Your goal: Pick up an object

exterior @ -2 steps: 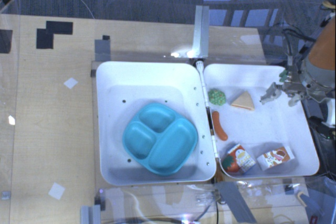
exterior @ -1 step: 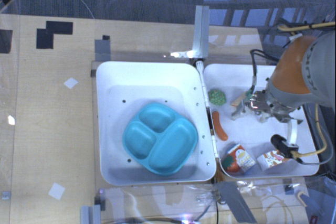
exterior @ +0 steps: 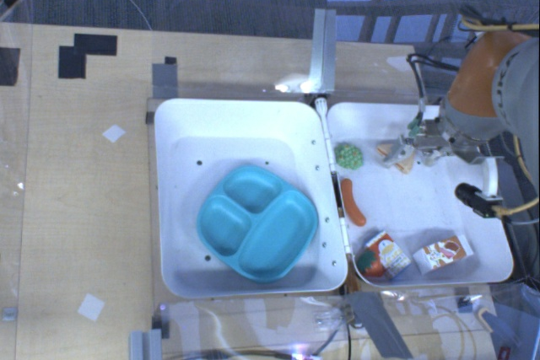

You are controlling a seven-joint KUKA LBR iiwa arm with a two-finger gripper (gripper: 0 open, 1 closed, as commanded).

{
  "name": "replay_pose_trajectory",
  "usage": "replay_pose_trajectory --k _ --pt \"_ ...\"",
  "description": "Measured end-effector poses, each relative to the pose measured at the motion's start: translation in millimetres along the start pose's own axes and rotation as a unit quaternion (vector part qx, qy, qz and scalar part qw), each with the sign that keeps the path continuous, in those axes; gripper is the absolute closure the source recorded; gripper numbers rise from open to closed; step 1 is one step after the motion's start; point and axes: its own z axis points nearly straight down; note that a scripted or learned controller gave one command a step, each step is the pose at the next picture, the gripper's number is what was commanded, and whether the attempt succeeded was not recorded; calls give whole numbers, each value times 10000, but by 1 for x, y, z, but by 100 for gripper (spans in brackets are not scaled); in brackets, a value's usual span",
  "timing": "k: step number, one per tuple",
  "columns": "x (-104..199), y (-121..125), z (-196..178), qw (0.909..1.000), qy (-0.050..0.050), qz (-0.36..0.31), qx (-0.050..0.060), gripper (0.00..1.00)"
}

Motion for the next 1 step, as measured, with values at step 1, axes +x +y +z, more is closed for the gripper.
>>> replay_pose_trajectory --k 1 --pt "1 3 -14 10000 -15 -35 -41 100"
